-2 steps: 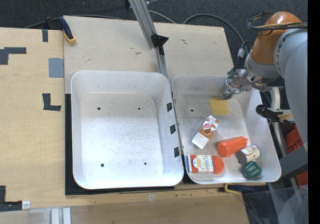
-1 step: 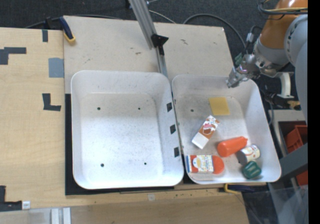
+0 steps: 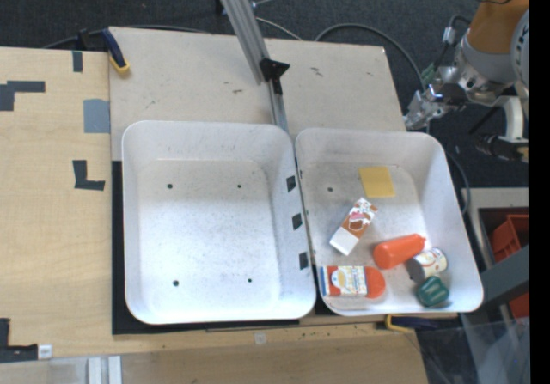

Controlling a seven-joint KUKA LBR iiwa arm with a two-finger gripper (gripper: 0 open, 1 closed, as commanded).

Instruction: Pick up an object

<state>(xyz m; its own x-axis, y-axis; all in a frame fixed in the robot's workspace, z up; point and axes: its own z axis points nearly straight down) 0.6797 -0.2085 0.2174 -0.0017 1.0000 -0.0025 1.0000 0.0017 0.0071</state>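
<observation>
Left white bin (image 3: pixel 137 202) sits mid-tabletop, touching the right white bin (image 3: pixel 447 193) along one side. Tabletop (image 3: pixel 51 228) is light wood at the left edge, marked with black tape pieces (image 3: pixel 84 174) and a grey patch (image 3: pixel 96 116). A slanted aluminium rail (image 3: pixel 241 13) is seen at the far edge; a blue-yellow clamp (image 3: pixel 115 51) at the far-left corner.

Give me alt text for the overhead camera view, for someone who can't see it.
Two shallow white bins sit side by side on a bench; the right bin holds a yellow square, an orange piece, a small carton, a packet and two small containers. The robot arm's gripper is above the right bin's far corner.
</observation>
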